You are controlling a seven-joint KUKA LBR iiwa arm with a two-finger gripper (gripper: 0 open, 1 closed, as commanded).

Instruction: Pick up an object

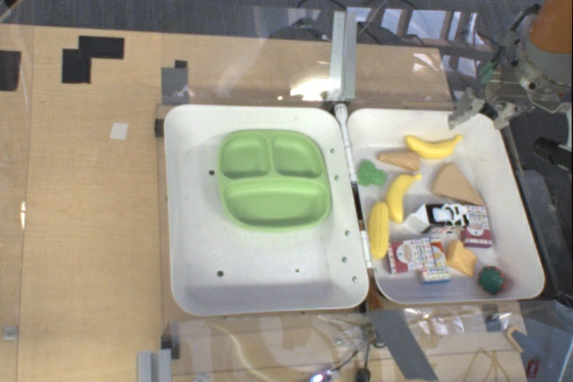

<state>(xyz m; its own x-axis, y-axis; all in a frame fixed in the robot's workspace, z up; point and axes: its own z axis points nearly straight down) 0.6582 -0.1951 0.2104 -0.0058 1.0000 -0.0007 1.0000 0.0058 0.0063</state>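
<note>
Counter (81, 192) held two bins; pincer (479, 107) hovered upper right over the banana (433, 146), grip state unclear.

You get bright, even overhead light. Glare streaks the clear panel (295, 89) behind the bins, and the left bin (192, 273) casts soft shadow along its near wall. The green tray (273, 179) is slightly soft; small packets in the right bin (528, 277) blur.
</note>
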